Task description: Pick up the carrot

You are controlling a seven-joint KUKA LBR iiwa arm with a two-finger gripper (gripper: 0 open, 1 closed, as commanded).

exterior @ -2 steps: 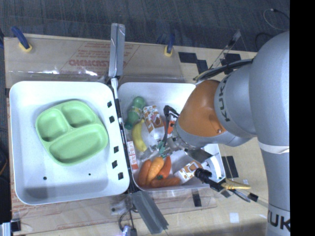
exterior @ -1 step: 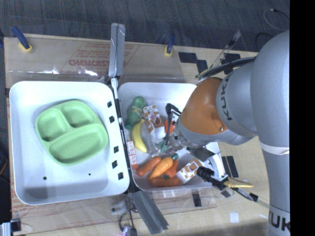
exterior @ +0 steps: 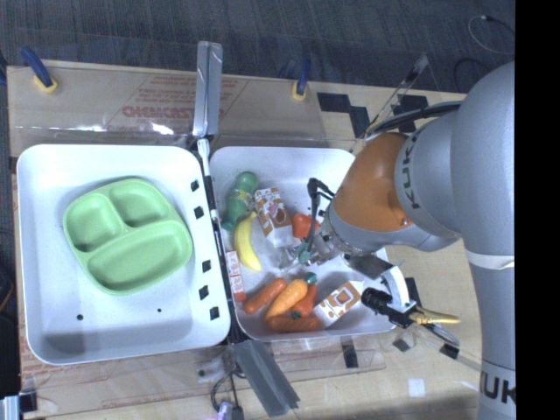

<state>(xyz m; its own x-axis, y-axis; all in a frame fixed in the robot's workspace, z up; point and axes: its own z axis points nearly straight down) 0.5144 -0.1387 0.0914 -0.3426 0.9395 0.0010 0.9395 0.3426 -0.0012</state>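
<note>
Several toy foods are crowded into the right bin (exterior: pixel 289 157). The carrot (exterior: pixel 287 297) lies near its front wall, touching a sausage (exterior: pixel 263 296). It is judged light, stiff and smooth, best gripped across the thick middle. The end effector (exterior: pixel 313 250) hangs just above it; its opening cannot be told.

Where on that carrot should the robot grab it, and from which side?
Probably around the middle of the carrot, coming straight down from above. It lies flat and slanted in the right bin, thick end up-right, hemmed in by a sausage on its left and another below, so fingers closing across its narrow width fit best. The gripper hangs just above it.
</note>
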